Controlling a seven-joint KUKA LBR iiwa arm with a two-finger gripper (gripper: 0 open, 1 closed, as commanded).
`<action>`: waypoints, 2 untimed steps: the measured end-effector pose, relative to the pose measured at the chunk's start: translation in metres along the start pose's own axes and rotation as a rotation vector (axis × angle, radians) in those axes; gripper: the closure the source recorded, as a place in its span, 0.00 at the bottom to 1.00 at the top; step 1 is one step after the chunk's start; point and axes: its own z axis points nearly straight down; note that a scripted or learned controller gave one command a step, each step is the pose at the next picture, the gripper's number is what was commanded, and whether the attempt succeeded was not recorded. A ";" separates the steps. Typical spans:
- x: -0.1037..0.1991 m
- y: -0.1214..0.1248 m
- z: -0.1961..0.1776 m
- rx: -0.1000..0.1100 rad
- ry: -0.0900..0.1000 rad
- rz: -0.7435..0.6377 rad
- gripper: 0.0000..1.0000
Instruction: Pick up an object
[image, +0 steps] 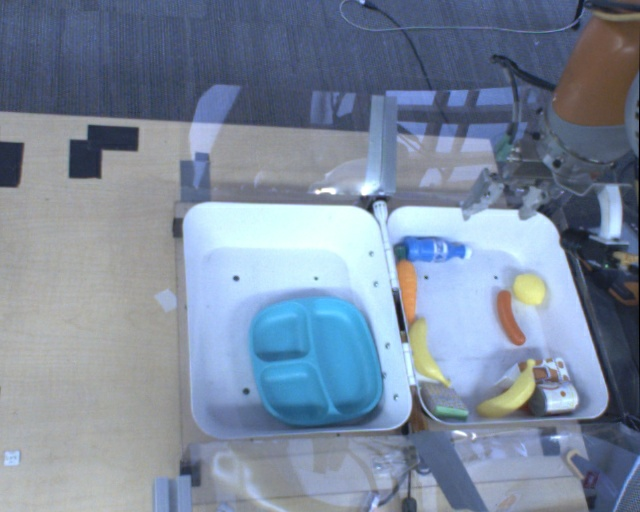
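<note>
Objects for picking lie in the right bin (572, 262): a blue bottle (431, 250) on its side near the far left corner, a carrot (406, 290) just below it along the left wall, and a banana (426, 354) further down the same wall, its near end by a grey-green sponge (447, 402) in the near corner. A yellow lemon (529, 289) sits toward the right side, with a red sausage (511, 317) just left of and below it, the two close but apart. At the near right, a second banana (508, 394) curves beside a small can (553, 391), touching or nearly touching it. The left bin (215, 240) holds a blue divided tray (314, 360) resting flat toward its near side. The claw (504, 200) hangs above the far rim of the right bin, its two fingers spread apart and pinching nothing, well clear of every object below. The grey arm with its orange band (596, 50) comes in from the upper right. Both bins stand side by side on the pale wooden table (90, 300).
</note>
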 end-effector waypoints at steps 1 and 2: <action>-0.029 0.009 0.180 0.010 0.000 0.129 0.00; -0.028 0.012 0.168 0.001 0.000 0.127 1.00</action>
